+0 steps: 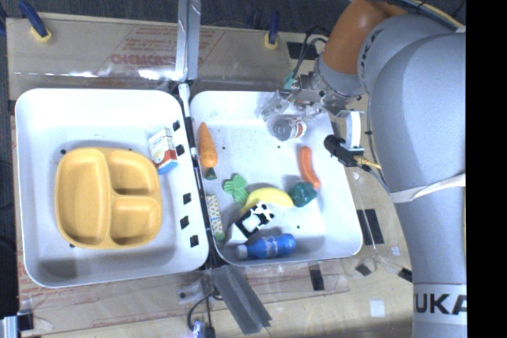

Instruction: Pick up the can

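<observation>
Nearest the camera, in the right bin (337,237), lies a blue bottle (269,246). Beyond it come a banana (269,195), a teal toy (302,193), a green piece (234,187) and two carrots (207,147) (308,167). In the left bin (32,170) sits a yellow divided tray (108,195) beside a small carton (163,150). Farthest, at the right bin's rear, the can (287,127) lies on its side directly beneath the end effector (299,100); whether it is gripped cannot be told.
</observation>
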Robot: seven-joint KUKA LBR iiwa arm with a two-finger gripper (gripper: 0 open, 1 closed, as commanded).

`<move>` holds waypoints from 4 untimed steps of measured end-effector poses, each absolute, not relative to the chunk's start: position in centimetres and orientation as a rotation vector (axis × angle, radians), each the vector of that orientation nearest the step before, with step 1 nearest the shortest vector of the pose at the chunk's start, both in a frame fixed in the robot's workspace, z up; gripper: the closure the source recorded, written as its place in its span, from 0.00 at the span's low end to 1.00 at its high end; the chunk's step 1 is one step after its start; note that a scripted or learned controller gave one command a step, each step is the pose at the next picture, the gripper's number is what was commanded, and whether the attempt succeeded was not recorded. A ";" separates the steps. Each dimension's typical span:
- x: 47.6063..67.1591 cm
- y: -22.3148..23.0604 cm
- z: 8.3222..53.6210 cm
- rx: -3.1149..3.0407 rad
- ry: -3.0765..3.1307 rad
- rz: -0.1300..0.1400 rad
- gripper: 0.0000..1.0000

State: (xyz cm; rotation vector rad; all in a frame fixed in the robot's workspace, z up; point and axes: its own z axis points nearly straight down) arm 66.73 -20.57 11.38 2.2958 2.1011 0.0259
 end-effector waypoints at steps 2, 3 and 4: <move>65.8 -20.8 10.2 1.983 2.435 0.000 0.00; 65.9 -20.8 11.2 1.975 2.437 0.000 1.00; 65.2 -12.6 21.7 1.775 2.588 0.000 1.00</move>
